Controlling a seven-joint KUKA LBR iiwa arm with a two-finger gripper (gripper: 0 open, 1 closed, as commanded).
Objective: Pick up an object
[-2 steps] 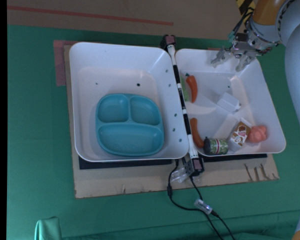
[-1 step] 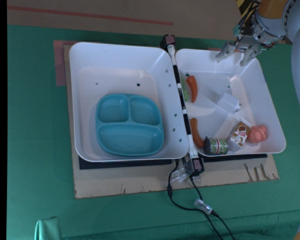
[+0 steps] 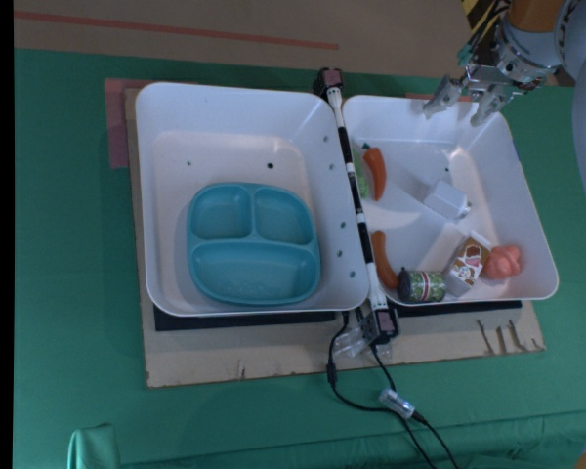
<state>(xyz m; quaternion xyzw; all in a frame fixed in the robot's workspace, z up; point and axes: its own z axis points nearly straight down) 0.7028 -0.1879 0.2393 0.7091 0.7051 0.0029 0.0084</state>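
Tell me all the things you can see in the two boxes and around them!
white bins: two, side by side on the bench
divided plate: one, teal, left bin
carrot: one, orange, right bin near the divider
sausage: one, orange-brown, right bin's near left corner
can: one, dark with green label, right bin's near edge
small carton: one, white with red, beside the can
white block: one, right bin's middle
pink toy: one, right bin's near right
gripper: one, grey, over the right bin's far edge, holding nothing
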